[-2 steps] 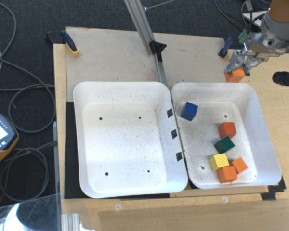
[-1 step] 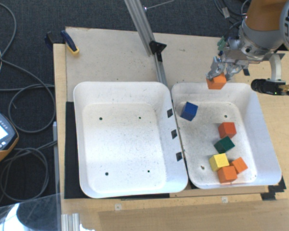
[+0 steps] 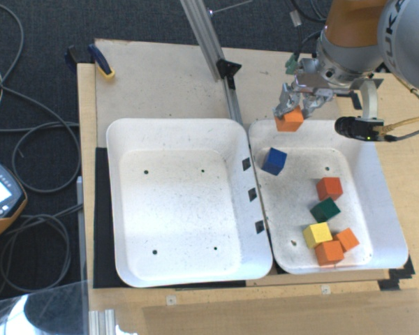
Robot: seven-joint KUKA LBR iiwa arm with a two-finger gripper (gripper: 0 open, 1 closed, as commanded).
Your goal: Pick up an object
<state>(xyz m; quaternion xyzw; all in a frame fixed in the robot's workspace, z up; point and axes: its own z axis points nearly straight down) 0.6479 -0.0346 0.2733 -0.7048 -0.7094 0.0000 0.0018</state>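
Dark carpet strewn with loose cables (image 3: 28,128) surrounds a pale wooden bench (image 3: 160,82) that carries the left bin (image 3: 115,135) and the right bin (image 3: 384,215), their rims touching at the middle. Over the far rim of the right bin, the gripper (image 3: 291,113) has its fingers closed on an orange cube (image 3: 290,123), which sits between the fingertips and appears lifted clear of the bin floor. The cube looks small, rigid and light, probably wood or plastic, with flat smooth faces; a squeeze across two opposite faces suits it, though a grip near a corner could let it twist or slip. Below and just left of it on the bin floor lies a blue cube (image 3: 274,161), well apart from the rest. Toward the near right of that bin, a red cube (image 3: 329,188), a green cube (image 3: 325,209), a yellow cube (image 3: 318,234) and two more orange blocks (image 3: 337,246) cluster close together, some touching. A slanted metal pole (image 3: 208,37) rises just left of the gripper and looks like the nearest obstacle to sideways motion. A blue and yellow clamp (image 3: 101,60) lies at the bench's far left corner.
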